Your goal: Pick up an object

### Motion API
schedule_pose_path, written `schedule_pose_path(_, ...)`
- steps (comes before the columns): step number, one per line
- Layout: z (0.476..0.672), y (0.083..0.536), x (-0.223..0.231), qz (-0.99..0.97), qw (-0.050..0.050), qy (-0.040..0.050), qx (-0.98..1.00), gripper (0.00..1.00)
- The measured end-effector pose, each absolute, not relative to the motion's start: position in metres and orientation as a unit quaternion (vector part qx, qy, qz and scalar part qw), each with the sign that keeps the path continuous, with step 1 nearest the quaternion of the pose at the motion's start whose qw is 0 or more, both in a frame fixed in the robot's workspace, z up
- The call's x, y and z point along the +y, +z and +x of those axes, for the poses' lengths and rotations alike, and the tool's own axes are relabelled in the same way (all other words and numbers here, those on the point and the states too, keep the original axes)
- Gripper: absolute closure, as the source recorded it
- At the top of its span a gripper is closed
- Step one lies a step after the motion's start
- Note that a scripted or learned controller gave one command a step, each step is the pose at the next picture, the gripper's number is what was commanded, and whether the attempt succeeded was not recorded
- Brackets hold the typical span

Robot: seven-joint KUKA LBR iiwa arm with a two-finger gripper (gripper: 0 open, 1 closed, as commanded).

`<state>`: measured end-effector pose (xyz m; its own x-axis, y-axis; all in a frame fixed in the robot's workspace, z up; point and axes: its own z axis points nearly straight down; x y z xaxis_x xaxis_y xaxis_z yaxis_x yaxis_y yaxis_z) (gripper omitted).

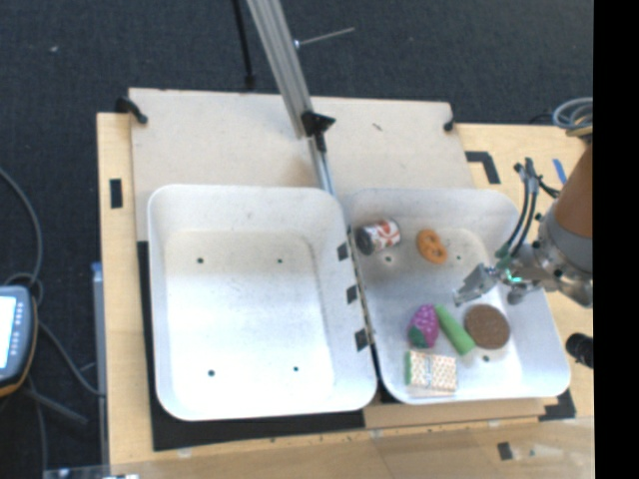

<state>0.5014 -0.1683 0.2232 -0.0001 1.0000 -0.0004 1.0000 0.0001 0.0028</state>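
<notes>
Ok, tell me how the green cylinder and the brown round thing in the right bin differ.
The green cylinder is long, narrow and bright green, lying at a slant; the brown round thing is a flat-looking dark disc. The cylinder touches the purple object; the disc lies nearer the gripper. Both rest side by side in the right bin.
</notes>
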Motion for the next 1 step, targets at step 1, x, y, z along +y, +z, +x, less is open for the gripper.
schedule_pose_path(1, 0.5102, 0.174, -0.165, 0.709, 0.0, -0.0012, 0.705, 0.0)
